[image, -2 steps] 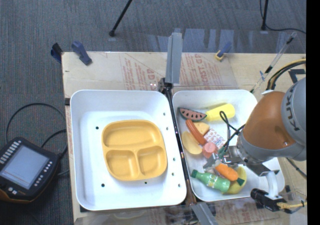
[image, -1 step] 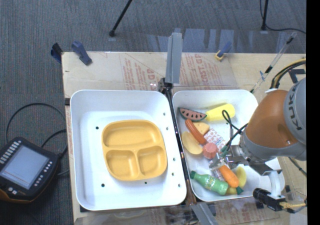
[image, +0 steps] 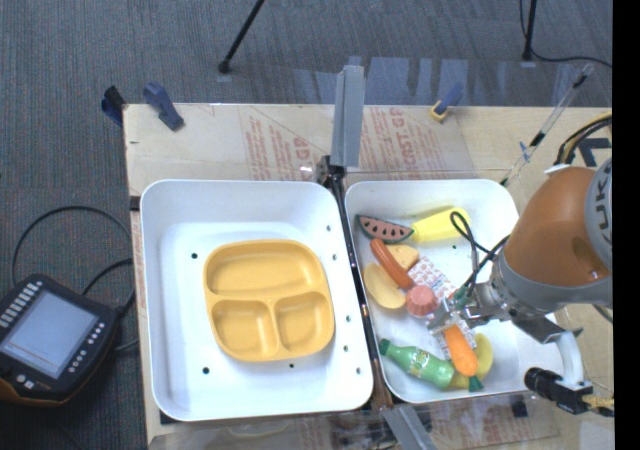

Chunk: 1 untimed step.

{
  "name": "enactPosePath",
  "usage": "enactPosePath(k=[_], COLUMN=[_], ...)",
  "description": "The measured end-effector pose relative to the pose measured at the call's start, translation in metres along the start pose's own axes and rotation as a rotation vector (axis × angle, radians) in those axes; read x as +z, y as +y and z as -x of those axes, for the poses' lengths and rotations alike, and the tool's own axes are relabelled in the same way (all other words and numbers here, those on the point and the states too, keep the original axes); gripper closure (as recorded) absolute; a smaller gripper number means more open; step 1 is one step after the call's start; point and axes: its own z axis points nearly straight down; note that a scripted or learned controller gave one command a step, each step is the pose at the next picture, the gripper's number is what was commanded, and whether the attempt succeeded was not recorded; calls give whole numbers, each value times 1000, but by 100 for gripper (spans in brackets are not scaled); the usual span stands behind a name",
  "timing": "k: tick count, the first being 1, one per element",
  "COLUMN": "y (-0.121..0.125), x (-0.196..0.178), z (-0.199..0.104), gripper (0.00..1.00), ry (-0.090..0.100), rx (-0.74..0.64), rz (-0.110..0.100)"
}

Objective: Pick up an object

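Carrot (image: pixel 459 347), a toy one, lies in the right bin (image: pixel 500 200) directly beneath the claw (image: pixel 452 317), which is lowered among the play food; whether it is wide or narrow I cannot tell. Nothing looks lifted; the pick remains undone.

Table (image: pixel 250 143): pale board top with red printed markings, set on grey carpet.

Directly on it:
- Left bin (image: pixel 165 238), white, shallow, rounded corners; holds a yellow tray.
- Right bin (image: pixel 495 196), white, same form, touching the left bin along their shared edge; holds toy food.
- Grey upright post (image: pixel 348 118), at the far end of the seam between the bins.
- Blue clamp (image: pixel 162 105), on the far left corner.
- Small yellow-and-blue clip (image: pixel 443 106), on the far edge, right of the post.

The near edge is mostly covered by the bins.
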Motion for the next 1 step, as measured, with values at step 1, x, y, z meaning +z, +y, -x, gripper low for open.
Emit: enactPosePath(k=[1], y=[2], x=[-126], z=[-67], gripper=[100], ry=[-1], rx=[91], rz=[5])
